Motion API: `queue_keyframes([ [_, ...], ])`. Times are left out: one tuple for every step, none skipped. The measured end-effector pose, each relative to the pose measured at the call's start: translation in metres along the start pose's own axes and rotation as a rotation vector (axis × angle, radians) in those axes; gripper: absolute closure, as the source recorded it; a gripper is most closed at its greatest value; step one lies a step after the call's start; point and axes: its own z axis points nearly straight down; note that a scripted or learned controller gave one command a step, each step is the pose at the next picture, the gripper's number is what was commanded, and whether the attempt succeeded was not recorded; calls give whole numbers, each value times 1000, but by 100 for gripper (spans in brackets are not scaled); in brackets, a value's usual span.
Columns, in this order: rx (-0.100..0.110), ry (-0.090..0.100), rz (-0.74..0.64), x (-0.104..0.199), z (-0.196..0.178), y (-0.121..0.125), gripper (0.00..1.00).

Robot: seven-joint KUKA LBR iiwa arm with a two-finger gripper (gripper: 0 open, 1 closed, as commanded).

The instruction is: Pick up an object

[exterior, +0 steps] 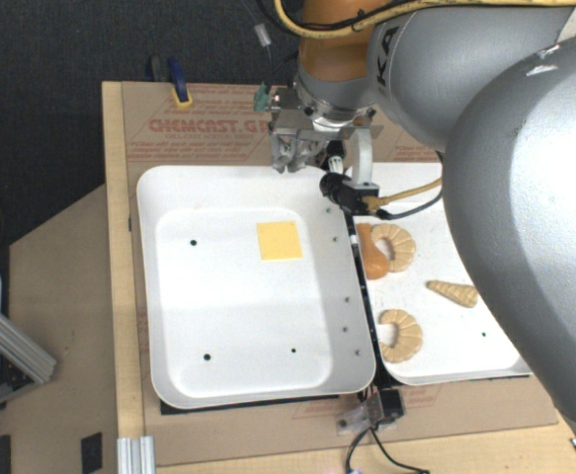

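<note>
The claw (289,158) hangs at the upper centre of the frame, above the far rim of the left bin (169,294), beneath the orange-banded wrist of the arm (505,117). Its metal parts are small and cluttered against the printed board behind; whether it is spread or pressed together cannot be told, and no item is seen in it. Its position over the bin edge, not over any object, suggests it is not yet aligned for a pick.

The two bins sit side by side on the counter (129,146), their inner rims touching along the frame's centre-right, presumably so items can pass from one to the other.

Candidate objects:
- A yellow square (280,240), flat and thin, lies alone in the upper middle of the left bin, nearest the claw. Lying flush, it is likely hard to pinch.
- In the right bin (465,363), a brown piece (374,255) lies against a pale curled pastry-like piece (398,248) near the dividing rim.
- A second curled piece (402,333) lies lower, apart from the others.
- A tan cone-shaped piece (452,291) lies at mid-right, partly under the arm's bulk.
</note>
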Motion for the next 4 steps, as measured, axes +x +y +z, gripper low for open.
queue_keyframes([
  [-16,3,-2,57,-86,1,100],
  [0,-1,2,100,-56,-14,100],
  [-26,5,2,98,-221,1,100],
  [-4,1,2,99,-241,-63,100],
])
